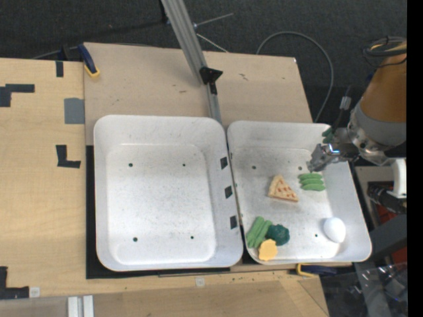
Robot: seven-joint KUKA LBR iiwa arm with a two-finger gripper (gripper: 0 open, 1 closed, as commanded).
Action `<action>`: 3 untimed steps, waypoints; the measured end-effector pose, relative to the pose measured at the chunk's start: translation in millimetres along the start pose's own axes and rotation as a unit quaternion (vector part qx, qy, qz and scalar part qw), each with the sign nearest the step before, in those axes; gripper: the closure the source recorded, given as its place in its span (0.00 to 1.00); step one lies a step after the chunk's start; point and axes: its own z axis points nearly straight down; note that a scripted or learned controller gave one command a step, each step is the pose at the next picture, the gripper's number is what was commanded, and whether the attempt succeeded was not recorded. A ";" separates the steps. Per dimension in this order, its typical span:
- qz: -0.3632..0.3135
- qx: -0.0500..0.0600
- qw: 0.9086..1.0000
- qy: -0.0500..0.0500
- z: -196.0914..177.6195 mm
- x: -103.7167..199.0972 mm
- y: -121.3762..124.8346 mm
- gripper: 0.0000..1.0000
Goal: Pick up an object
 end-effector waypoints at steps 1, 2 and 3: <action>-0.002 0.003 1.000 0.001 12.0 50.8 19.2 1.00; 0.000 0.003 1.000 0.000 9.4 106.2 30.8 1.00; -0.003 0.002 1.000 0.001 14.0 164.5 55.9 1.00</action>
